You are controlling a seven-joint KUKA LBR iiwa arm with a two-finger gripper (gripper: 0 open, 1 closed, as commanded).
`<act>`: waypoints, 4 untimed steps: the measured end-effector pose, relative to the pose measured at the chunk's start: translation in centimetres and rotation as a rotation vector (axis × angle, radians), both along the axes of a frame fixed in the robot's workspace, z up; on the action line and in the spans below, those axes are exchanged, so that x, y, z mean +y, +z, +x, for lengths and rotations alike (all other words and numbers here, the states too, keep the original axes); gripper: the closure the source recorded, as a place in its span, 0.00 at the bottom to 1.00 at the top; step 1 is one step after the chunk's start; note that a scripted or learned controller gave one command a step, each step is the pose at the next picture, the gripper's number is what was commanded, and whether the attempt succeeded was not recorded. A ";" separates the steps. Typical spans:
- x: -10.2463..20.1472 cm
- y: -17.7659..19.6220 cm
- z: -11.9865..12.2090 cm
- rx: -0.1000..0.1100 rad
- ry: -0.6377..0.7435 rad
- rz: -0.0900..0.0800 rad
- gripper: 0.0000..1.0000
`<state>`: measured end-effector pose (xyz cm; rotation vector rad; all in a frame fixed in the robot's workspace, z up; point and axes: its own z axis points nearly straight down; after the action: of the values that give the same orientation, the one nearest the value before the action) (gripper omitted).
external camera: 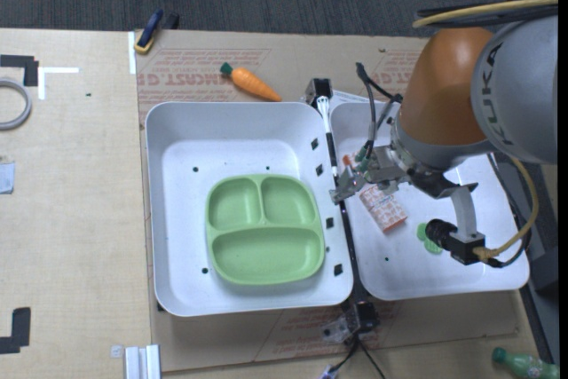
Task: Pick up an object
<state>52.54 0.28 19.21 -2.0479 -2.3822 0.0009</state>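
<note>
A small pink-and-white patterned packet (pixel 384 210) lies in the right bin (pixel 417 275), just below the arm's wrist. A green object (pixel 431 239) sits a little to its right, partly covered by a black part of the arm. The gripper (pixel 366 173) hangs low over the right bin's left side, close above the packet's upper edge; the bulky orange and grey arm hides most of it. A green divided plate (pixel 264 229) rests in the left bin (pixel 177 138).
An orange toy carrot (pixel 251 82) lies on the cardboard behind the left bin. A blue and yellow tool (pixel 148 31) sits at the back left. A green bottle (pixel 524 361) lies at the lower right. Cables run along the divider between the bins.
</note>
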 end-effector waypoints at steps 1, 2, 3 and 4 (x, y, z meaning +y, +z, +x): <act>-4.4 0.0 -1.2 -0.001 0.135 0.000 0.00; -4.1 0.0 -0.5 -0.002 0.443 0.000 0.00; -0.7 0.0 -0.6 -0.002 0.594 0.000 0.00; 2.1 0.1 -1.1 -0.003 1.141 -0.001 0.00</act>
<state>51.43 2.39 19.26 -0.4372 -3.1135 -0.0009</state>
